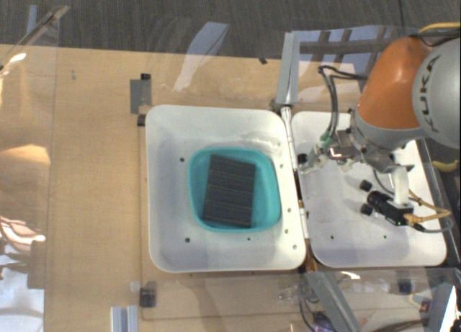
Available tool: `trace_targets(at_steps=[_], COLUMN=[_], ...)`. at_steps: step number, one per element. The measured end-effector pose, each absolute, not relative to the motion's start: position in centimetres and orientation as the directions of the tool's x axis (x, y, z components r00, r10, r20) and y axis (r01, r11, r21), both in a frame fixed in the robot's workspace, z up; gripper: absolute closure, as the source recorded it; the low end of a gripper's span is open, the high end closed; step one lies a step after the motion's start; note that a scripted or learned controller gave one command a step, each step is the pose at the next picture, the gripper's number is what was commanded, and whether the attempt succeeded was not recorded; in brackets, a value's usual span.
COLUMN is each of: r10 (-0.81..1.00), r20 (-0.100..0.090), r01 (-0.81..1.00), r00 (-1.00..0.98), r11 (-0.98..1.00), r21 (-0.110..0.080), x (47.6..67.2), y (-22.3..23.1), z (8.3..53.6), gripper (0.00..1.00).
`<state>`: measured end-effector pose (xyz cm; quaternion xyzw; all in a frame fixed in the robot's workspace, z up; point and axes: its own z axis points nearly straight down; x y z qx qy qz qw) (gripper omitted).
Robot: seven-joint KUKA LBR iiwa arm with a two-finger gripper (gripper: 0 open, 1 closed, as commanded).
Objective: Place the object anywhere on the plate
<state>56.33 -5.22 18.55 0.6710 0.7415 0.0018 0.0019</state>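
A teal square plate (268, 201) sits in the middle of the left white bin (166, 179). A dark grey ribbed rectangular object (229, 191) lies flat on the plate, slightly tilted. My gripper (333, 152) hangs over the right bin (425, 251) near its left wall, mostly hidden under the grey and orange wrist (392, 100). Nothing shows in its grasp. It is well to the right of the plate, apart from the object.
A black fitting with cables (385, 208) hangs off the arm over the right bin. A metal frame post (287, 71) stands behind the divide between the bins. The wooden bench (72, 179) stretches to the left.
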Motion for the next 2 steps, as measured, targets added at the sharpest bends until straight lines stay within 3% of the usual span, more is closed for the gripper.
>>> trace_targets(at_steps=[1,2], r10=[1.000,0.986], r20=[-0.002,-0.006], r01=[1.000,0.986], r00=[-0.008,-0.165], r11=[0.008,0.165], r21=[0.012,0.014], x=[53.3,48.9], y=[-8.2,-11.4], z=[34.0,43.8], gripper=[0.00,0.00])
